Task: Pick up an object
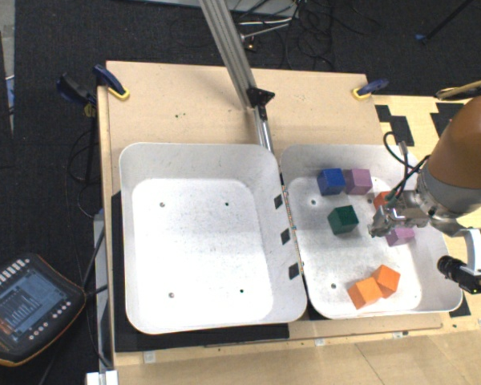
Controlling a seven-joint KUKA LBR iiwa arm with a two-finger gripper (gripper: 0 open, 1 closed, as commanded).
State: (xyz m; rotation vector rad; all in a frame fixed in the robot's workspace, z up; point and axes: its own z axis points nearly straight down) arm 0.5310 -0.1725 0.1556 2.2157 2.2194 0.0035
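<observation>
The right bin (pixel 433 299) holds several small blocks. A blue cube (pixel 330 180) and a purple cube (pixel 357 180) sit side by side at its far end, with a green cube (pixel 343 219) just in front of them. Two orange blocks (pixel 364 292) (pixel 387 280) touch each other near the front wall. My gripper (pixel 387 220) is low over the bin's right side, reaching in from the right. A small purple block (pixel 401 236) lies right beside its tip, partly hidden by it. A bit of red-orange (pixel 381 200) shows just behind the gripper.
The left bin (pixel 144 175) stands beside the right one, sharing a middle wall. A metal pole (pixel 232 46) slants down to the bins' far edge. A teach pendant (pixel 24 303) lies off the bench at the lower left.
</observation>
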